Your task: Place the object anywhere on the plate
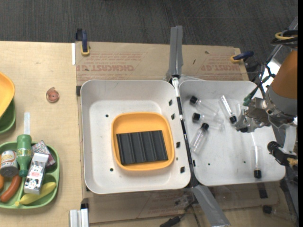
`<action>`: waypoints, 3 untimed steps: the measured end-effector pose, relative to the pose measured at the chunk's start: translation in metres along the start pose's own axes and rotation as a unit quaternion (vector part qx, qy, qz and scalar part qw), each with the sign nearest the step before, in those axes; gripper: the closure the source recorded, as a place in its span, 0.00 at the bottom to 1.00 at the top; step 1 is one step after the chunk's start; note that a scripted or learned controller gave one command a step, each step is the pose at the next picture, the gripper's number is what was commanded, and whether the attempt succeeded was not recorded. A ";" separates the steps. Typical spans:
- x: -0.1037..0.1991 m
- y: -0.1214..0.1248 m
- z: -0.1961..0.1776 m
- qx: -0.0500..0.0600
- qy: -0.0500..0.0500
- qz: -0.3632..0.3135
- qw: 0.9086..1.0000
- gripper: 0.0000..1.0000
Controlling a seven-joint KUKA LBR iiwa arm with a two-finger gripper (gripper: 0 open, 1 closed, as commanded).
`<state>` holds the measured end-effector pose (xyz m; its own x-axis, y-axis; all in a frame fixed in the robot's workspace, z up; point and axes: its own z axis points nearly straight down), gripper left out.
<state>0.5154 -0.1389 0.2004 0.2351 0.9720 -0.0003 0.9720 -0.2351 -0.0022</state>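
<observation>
A light wooden tabletop sits against a dark grey floor. A sheet of brown cardboard with red printed lettering lies under two white bins. Blue and yellow clamps grip the cardboard's far edge at its left and right corners. On the tabletop's left, a green sectioned tray holds toy food: a green bottle, a small white carton, a can, a red sausage and a yellow banana. A small pink round item lies alone nearby. At the far left edge, a yellow dish rests on a green one.
</observation>
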 end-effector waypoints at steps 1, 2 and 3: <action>0.038 0.116 -0.020 0.000 -0.001 -0.065 0.998 1.00; 0.058 0.067 0.002 0.001 -0.001 -0.165 0.986 1.00; 0.067 0.019 0.010 0.001 0.000 -0.226 0.974 1.00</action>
<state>0.5492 -0.0780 0.1904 -0.2164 0.9763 0.0006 0.9763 0.2164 -0.0038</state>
